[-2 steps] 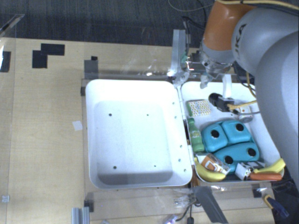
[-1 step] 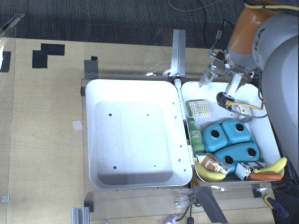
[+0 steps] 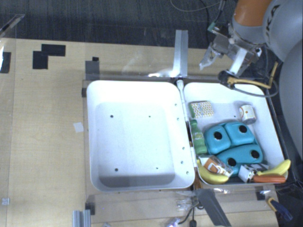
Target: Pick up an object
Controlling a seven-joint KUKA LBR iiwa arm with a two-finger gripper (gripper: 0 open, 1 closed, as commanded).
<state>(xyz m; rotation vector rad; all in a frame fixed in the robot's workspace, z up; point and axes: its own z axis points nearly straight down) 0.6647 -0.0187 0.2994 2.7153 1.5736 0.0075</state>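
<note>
Gripper (image 3: pixel 221 66) upper right, fingers apart, holding nothing, above right bin (image 3: pixel 272 115). Blue blocks (image 3: pixel 232 143), banana (image 3: pixel 210 175); no legible writing.

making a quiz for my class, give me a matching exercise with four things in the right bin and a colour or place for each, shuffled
Things:
1. banana
2. blue toy blocks
3. dotted card
4. small roll

Descriptions:
A. turquoise, middle of the bin
B. yellow, near corner by the divider
C. white and tan, far side toward the arm
D. green and white, far side close to the divider

Pairs: 1-B, 2-A, 3-D, 4-C
</note>
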